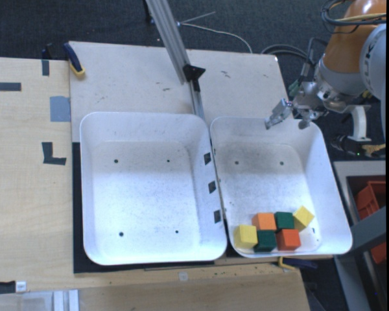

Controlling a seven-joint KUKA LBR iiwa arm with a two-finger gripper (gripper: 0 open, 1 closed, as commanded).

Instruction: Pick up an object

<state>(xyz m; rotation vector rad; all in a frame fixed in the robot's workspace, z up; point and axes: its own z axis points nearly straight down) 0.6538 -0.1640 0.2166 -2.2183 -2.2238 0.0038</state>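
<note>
Blocks (272, 230): 6 small cubes, bunched in the near right corner of the right bin (324, 173), touching or nearly touching one another in 2 rough rows. Back row, left to right: orange block (266, 221), dark green block (284, 219), yellow block (303, 216) tilted against the bin's sloping wall. Front row, left to right: second yellow block (246, 235), second green block (266, 240), red-orange block (288, 239). All resting in the bin, none lifted

Gripper (289, 120): at the far right corner of the right bin, over its rim, well apart from the blocks. Fingers (275, 118) spread, nothing between them. Grey wrist behind it, orange band (350, 50) above, arm reaching in from the right with black cables looped near it

Left bin (91, 173): just beside the right bin, rims meeting along the middle, floor speckled with fine dark marks and 4 small dark dots. 3 black tabs (212, 186) along the seam between the 2 bins

Elsewhere: slanted metal rail (163, 28) from the top edge down toward the seam, black bracket (194, 72) partway along it; blue and yellow clamp (74, 59) at the far left corner of the pale board (129, 83) under the bins; grey and dark tape patches (59, 107) on the wooden bench (19, 206) at left; thin white cable (214, 30) on the dark floor beyond
</note>
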